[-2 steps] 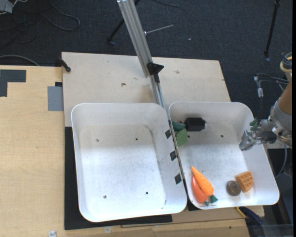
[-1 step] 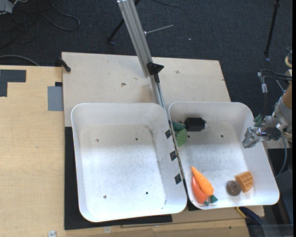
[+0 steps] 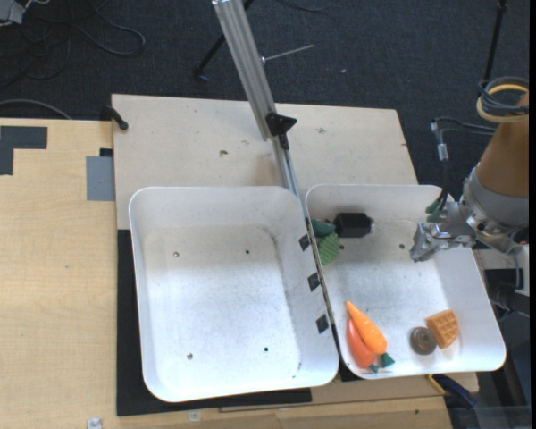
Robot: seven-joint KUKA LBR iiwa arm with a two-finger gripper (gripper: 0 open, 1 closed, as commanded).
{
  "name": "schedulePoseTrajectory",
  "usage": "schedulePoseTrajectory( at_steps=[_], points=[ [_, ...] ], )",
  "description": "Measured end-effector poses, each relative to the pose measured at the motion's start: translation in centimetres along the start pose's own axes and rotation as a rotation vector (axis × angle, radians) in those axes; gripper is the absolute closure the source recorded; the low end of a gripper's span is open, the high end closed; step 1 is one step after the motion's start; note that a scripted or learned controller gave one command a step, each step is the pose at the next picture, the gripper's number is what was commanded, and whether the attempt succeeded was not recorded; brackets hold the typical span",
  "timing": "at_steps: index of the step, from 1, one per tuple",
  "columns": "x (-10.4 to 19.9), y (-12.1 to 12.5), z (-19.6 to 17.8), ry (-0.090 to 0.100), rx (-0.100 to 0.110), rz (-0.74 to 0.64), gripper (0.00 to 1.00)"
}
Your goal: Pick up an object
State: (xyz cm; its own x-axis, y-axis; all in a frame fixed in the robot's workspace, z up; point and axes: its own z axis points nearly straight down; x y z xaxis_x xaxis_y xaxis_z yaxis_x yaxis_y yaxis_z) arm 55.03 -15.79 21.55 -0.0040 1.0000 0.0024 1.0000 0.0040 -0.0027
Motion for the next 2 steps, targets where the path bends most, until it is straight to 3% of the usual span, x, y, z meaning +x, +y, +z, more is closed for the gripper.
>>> schedulePoseTrajectory(
  at_steps=[2],
  points=[
    [11.5, 2.0, -1.3, 0.000, -0.002, -0.001, 1.00]
  ],
)
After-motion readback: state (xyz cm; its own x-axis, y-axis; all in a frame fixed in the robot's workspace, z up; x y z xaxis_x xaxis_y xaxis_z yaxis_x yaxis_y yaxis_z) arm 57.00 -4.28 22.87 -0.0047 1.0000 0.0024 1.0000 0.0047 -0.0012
